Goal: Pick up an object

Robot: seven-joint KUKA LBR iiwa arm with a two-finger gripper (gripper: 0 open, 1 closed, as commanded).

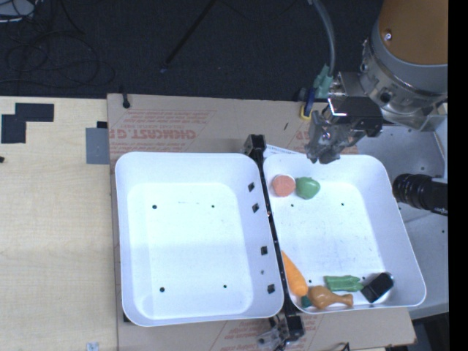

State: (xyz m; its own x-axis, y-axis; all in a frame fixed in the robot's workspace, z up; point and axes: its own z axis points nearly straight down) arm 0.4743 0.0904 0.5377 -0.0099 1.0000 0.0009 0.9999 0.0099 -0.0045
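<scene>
My gripper (324,154) hangs above the back edge of the right bin (398,229), a little behind and to the right of a green round piece (308,188) and a pink-orange round piece (283,186) that lie side by side at the bin's back left. Nothing shows between its fingers. Along the bin's front edge lie an orange carrot (293,275), a brown drumstick-shaped toy (327,297), a green flat piece (342,283) and a black block (377,287).
The left bin (135,196) sits next to the right one, with a black divider clip strip (262,210) between them. Both rest on a cardboard sheet (183,123). A black cylinder (420,190) juts in at the right.
</scene>
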